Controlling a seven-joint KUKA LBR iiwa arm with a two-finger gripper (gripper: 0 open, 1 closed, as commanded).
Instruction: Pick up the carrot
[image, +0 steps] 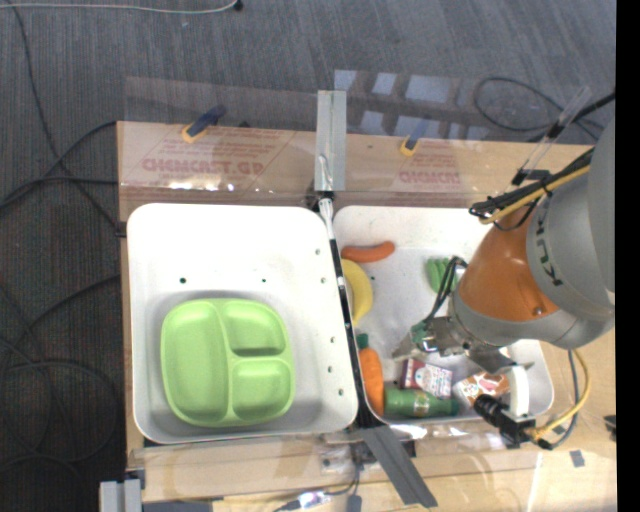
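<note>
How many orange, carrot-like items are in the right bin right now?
2. One carrot lies along the right bin's left wall, near the front. A second orange piece lies near the back-left corner. The arm may hide more.

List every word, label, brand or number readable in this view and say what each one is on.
"KU": black letters on the robot arm, cut off; the rest cannot be read.
Red lettering on the left cardboard panel: too blurred and reversed to read.
Red lettering on the right cardboard panel: blurred, unreadable.
Small food packets in the right bin: print too small.
</note>
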